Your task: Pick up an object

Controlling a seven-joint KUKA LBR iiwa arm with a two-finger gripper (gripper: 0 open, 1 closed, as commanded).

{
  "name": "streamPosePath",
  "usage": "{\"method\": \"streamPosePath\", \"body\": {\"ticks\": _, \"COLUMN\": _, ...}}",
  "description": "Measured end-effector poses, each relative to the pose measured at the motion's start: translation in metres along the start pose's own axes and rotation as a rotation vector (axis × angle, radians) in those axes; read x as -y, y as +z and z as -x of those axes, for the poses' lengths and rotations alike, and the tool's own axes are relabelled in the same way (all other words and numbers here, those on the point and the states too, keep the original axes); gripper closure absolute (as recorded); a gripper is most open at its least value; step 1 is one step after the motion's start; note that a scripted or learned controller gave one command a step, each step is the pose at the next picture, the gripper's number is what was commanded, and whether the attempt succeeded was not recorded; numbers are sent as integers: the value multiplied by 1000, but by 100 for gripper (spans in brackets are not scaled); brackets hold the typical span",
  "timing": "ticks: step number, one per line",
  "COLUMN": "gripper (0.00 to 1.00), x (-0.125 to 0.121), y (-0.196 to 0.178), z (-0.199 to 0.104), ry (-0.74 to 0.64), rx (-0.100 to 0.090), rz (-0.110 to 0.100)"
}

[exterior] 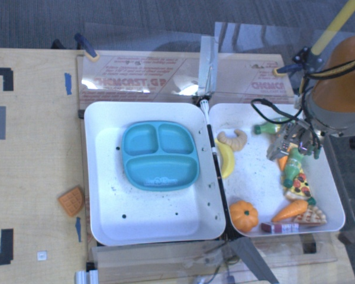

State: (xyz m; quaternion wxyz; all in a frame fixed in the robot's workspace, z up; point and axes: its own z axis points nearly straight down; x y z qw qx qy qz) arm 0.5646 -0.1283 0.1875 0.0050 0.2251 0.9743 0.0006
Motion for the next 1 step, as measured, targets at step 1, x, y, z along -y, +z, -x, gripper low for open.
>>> {"method": "streamPosePath", "body": {"ticks": 1, "gripper": 100, "x": -64, "y": -40, "z": -27, "ry": -78, "rx": 1, "rz": 2}}
